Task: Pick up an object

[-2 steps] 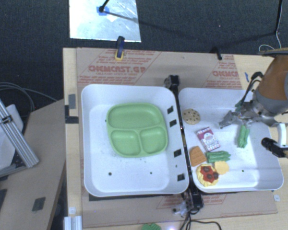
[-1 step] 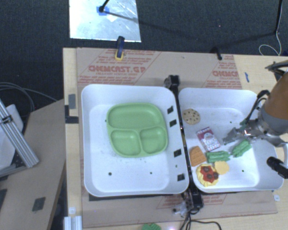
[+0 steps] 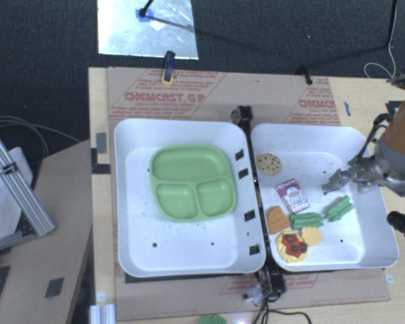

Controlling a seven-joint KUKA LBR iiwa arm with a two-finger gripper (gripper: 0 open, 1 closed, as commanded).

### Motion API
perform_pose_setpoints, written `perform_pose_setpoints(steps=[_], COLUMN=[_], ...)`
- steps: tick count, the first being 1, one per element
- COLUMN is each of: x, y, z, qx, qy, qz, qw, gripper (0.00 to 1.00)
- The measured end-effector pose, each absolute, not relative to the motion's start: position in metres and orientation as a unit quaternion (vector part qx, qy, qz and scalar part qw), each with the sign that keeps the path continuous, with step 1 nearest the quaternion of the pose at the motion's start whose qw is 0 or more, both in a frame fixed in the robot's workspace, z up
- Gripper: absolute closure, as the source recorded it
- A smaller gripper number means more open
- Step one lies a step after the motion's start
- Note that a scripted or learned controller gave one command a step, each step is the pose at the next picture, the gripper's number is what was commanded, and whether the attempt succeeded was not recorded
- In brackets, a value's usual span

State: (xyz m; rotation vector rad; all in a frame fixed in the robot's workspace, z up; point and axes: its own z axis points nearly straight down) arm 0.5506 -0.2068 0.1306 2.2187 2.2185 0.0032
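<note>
Bench (image 3: 209,86), brown board surface, bearing 2 shallow white bins side by side.

Right bin (image 3: 374,248), contents listed near to far:
- 1 small pizza (image 3: 292,246), yellow with red topping, at the near edge of the cluster, close to the bin's left wall.
- 1 yellow round piece (image 3: 312,235), just right of the pizza, touching or nearly so.
- 1 tan cracker (image 3: 277,219), just beyond the pizza.
- 1 green pod (image 3: 306,219), lying right of the cracker.
- 1 second green piece (image 3: 339,208), tilted, right of and slightly beyond the pod.
- 1 red-and-white packet (image 3: 293,196), beyond the cracker, tilted.
- 1 chocolate-chip cookie (image 3: 268,163), farthest item, lying alone near the bin's left wall.

Left bin (image 3: 131,147): 1 green divided plate (image 3: 192,181) with 3 compartments, lying flat in the middle.

Gripper (image 3: 339,181): hangs over the right half of the right bin, fingertips pointing left. The second green piece lies just near of the tips; the red-and-white packet lies to their left, apart from them. Nothing shows between the fingers. Whether the jaws are parted or closed cannot be told at this slant.

Arm (image 3: 399,147): enters from the right edge, grey, with the wrist low over the bin's right wall and the gripper extending leftward from it.

Beyond the bench: 1 silvery sheet (image 3: 147,19) on the dark floor, far left.
</note>
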Motion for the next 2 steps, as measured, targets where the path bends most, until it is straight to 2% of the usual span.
perform_pose_setpoints(steps=[1, 2], x=[0.555, 0.553], y=[-0.206, -0.207], z=[0.084, 0.139], qx=[0.707, 0.707], qy=[0.707, 0.707], qz=[0.0001, 0.0012], qw=[0.001, 0.002], gripper=[0.0, 0.0])
